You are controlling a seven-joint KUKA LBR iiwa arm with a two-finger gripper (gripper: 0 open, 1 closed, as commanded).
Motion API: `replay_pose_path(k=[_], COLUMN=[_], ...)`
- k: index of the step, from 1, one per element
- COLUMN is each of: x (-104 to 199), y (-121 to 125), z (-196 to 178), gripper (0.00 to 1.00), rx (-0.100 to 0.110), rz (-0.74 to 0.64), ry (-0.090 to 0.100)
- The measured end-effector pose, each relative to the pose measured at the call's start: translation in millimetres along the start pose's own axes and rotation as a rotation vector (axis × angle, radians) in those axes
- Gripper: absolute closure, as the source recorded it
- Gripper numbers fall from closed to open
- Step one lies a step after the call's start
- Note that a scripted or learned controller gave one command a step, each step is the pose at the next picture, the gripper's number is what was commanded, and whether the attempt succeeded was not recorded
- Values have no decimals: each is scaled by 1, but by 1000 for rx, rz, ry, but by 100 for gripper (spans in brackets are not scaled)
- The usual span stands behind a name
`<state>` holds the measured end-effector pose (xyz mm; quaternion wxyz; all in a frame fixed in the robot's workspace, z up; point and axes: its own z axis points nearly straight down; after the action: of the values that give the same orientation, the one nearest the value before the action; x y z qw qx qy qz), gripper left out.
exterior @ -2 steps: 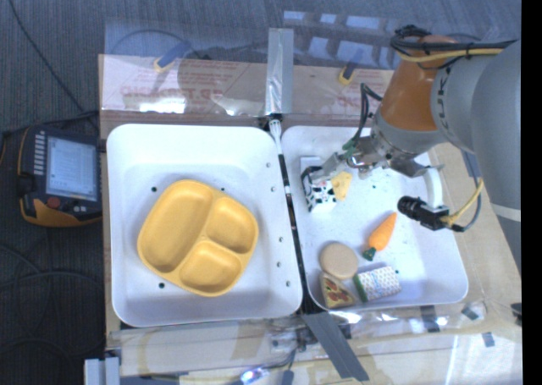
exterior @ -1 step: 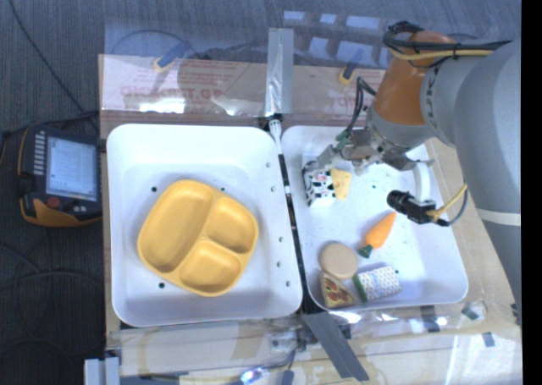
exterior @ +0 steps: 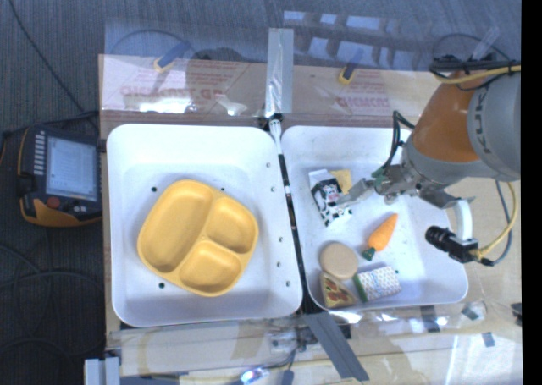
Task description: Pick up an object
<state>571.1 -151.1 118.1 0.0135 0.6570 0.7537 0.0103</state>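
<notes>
- A bench [exterior: 76,91] of brown board stands on grey carpet and bears two shallow white bins side by side, the left bin [exterior: 118,231] and the right bin [exterior: 440,286].
- A small black-and-white object [exterior: 330,197], blotched like a cow toy, lies in the right bin near its left wall, toward the far edge; its exact form is too small to tell.
- The gripper [exterior: 362,189] hangs just beside this object, low over the bin; whether its fingers are spread or pressed together cannot be told.
- A yellow block [exterior: 342,178] lies touching the black-and-white object on its far side.
- An orange carrot [exterior: 382,233] with a green tip lies tilted near the bin's middle.
- A round tan lid or jar [exterior: 338,260], a red-and-yellow packet [exterior: 337,292] and a silvery patterned can [exterior: 378,283] crowd the near left corner.
- The grey arm [exterior: 474,129] with its orange band reaches over the right edge.
- A yellow three-part tray [exterior: 197,236] sits in the middle of the left bin.
- A handheld pendant [exterior: 55,175] lies on the carpet beyond the bench's left edge.
</notes>
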Motion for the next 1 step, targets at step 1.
replay_pose_path(k=[1], x=[-42], y=[-53], z=[25], gripper=[0], rx=[23], rz=[158], ry=[4])
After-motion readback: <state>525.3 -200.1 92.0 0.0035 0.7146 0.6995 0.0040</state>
